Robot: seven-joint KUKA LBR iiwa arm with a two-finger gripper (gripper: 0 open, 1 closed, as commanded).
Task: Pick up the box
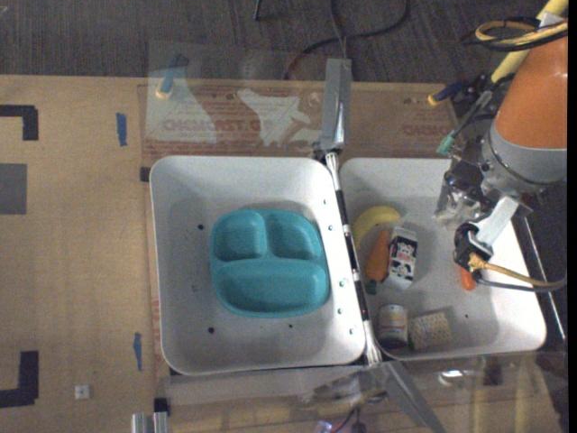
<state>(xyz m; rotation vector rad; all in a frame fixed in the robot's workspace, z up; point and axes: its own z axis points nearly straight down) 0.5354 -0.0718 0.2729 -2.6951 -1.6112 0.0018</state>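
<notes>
Overhead view of the bench at an early stage of the task: nothing is lifted, and the whole pick is judged to remain. The gripper hangs over the far part of the right bin. Nothing is seen between the jaws, and whether they are open or closed cannot be told from this angle. The box, a small printed carton, lies on the bin floor nearer the camera than the jaws and toward the bin divider, near them but clearly apart. A carrot lies just beside the box on its side away from the jaws, with a yellow fruit above it at the divider. A can and a beige block sit near the camera-side wall, farther from the jaws than the box. The left bin, well away from the jaws, holds a teal divided plate.
</notes>
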